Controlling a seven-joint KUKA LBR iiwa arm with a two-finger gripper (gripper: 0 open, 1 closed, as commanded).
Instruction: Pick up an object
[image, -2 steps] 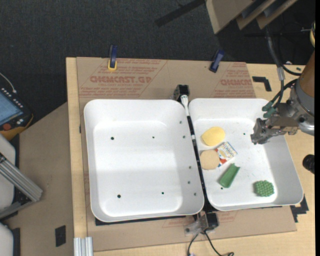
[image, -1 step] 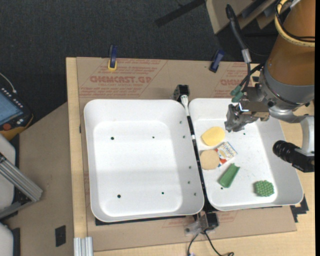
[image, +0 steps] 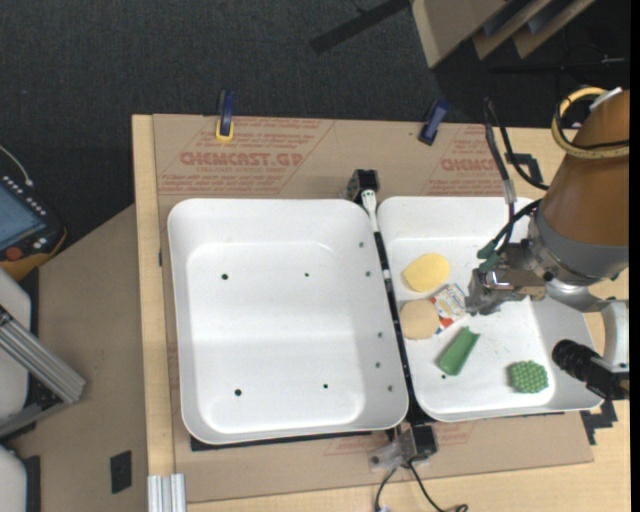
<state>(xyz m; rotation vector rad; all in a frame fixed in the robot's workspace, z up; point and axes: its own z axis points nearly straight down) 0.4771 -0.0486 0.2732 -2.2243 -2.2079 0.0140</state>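
Note:
The right bin (image: 520, 225) holds several objects. A yellow rounded piece (image: 427, 270) lies near its left wall, with a tan round piece (image: 417, 320) just below it. Between them and the arm lies a small white and red packet (image: 450, 301). A green block (image: 458, 352) lies tilted lower down, and a green bumpy ball (image: 527, 376) sits near the front right corner. My gripper (image: 484, 293) hangs low over the bin's middle, just right of the packet, at the end of the orange-banded arm (image: 592, 190).
The left bin (image: 270, 320) sits beside the right one, their walls meeting along a black divider (image: 388, 300). Both rest on a cardboard sheet (image: 250, 150) held by blue clamps (image: 225, 110). A black fixture (image: 585, 362) sticks in at the right bin's edge.

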